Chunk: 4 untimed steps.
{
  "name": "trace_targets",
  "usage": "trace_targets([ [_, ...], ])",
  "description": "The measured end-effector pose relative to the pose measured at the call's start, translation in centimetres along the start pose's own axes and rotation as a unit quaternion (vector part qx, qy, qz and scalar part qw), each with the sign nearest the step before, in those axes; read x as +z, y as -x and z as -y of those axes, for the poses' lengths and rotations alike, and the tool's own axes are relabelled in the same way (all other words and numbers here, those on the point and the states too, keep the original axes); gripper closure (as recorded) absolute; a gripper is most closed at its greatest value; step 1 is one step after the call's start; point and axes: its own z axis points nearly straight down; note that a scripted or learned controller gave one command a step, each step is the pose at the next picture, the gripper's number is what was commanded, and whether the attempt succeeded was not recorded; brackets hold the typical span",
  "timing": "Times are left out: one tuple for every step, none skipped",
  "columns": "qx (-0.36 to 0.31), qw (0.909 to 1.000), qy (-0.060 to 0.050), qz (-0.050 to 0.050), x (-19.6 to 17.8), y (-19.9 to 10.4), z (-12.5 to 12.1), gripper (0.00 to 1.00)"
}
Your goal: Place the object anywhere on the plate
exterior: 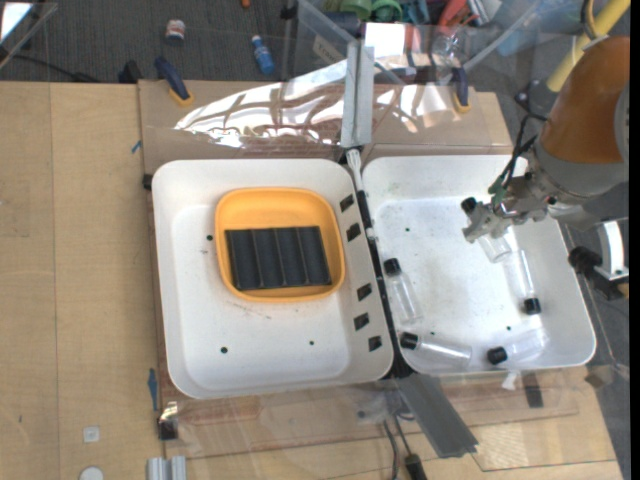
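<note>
Overhead, arm is working over the right bin (575, 353) of the worktop.
Tool (487, 220) is hovering near that bin's far edge; whether it is gripping anything cannot be told. Clear vials are lying there: one vial (522, 280) just nearward, its long axis running far-to-near. Orange plate (232, 213) is sitting mid left bin (190, 358), well leftward, bearing a black ribbed block (278, 258).

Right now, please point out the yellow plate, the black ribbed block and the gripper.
yellow plate (226, 211): camera view, its bare left rim.
black ribbed block (279, 258): camera view, middle of its top.
gripper (488, 220): camera view, its tip over the right bin.
</note>
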Motion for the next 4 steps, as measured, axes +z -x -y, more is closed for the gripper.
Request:
trace_targets([
  [-0.086,0.9963,0.002,0.001,-1.6,-2.5,-2.2,1.0],
  [-0.218,0.9759,0.003,0.001,-3.4,-3.6,-6.1,1.0],
  [-0.312,0.9502,0.003,0.002,-4.9,-4.6,-8.5,1.0],
  [-0.312,0.9502,0.003,0.002,-4.9,-4.6,-8.5,0.0],
])
